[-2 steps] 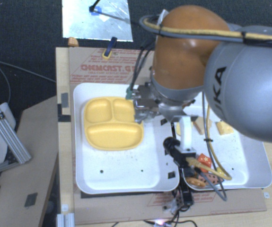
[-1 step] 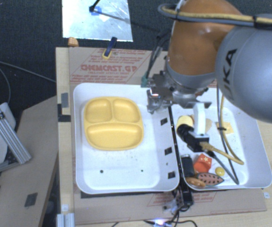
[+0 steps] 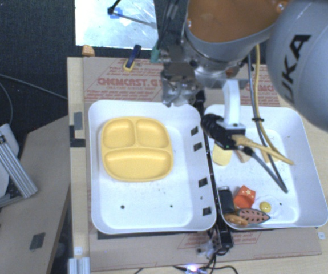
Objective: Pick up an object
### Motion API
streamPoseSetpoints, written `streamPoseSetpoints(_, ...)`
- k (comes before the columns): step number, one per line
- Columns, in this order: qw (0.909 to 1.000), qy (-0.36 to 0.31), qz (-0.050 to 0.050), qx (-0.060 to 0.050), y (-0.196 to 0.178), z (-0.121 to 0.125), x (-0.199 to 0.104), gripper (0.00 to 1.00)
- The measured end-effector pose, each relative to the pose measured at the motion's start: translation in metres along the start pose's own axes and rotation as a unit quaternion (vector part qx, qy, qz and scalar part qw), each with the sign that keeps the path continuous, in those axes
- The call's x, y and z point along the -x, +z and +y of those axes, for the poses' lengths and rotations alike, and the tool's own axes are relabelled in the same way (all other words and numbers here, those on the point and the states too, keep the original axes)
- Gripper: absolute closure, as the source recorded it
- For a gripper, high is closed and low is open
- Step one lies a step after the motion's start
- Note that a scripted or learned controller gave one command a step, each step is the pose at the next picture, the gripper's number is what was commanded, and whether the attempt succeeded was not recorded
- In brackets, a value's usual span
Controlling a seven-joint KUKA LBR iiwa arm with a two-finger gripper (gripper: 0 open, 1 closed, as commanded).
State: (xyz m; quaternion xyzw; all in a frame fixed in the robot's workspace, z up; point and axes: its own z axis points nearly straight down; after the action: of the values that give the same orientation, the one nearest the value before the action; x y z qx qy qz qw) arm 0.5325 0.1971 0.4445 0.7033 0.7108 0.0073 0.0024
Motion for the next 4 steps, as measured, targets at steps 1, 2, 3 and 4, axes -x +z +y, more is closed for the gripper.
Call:
streamPoseSetpoints(1, 1.0, 0.001, -0.002, -0.006, 0.001, -0.046, -0.036, 1.0)
streamPoseSetpoints(2, 1.0, 0.006, -0.002, 0.0, -0.064, 0.06, -0.036, 1.0)
streamPoseSetpoints(3, 1.0, 0.008, -0.004, -0.004, -0.091, 0.089, 0.041, 1.0)
streamPoseSetpoints(4, 1.0, -0.001, -0.002, -0.009, -0.057, 0.023, -0.036, 1.0)
